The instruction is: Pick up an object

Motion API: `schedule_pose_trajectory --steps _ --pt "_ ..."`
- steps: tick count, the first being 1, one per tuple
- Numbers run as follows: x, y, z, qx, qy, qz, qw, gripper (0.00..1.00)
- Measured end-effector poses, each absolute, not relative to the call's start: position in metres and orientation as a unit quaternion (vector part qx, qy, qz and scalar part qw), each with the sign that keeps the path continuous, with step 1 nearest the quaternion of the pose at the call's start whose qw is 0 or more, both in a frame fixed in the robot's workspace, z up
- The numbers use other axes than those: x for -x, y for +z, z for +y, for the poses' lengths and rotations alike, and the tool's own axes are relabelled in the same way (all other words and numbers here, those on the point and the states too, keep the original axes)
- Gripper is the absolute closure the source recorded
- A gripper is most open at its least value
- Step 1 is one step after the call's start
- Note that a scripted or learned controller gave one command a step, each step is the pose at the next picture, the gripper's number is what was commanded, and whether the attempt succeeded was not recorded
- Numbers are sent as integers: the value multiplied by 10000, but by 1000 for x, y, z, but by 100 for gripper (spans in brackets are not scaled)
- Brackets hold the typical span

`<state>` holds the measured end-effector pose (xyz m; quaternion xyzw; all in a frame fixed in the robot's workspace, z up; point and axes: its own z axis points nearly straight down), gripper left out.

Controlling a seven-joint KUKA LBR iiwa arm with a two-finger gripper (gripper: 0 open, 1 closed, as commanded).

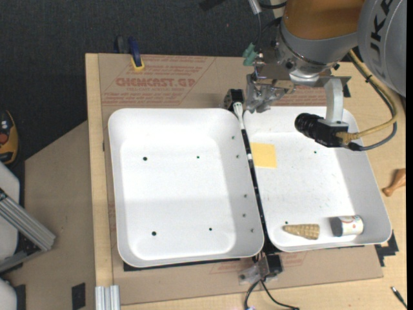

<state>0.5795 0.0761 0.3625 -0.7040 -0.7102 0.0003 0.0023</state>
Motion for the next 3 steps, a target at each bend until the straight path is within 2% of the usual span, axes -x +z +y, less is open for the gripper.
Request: schedule_pose_trajectory --steps 1,2,3 --pt "-575 375 144 7041 -23 -7101 -5 100" --pt "-539 264 201 7045 59 -7097 48 100" --pt "-540 334 226 7055 -37 -7087 -12 100"
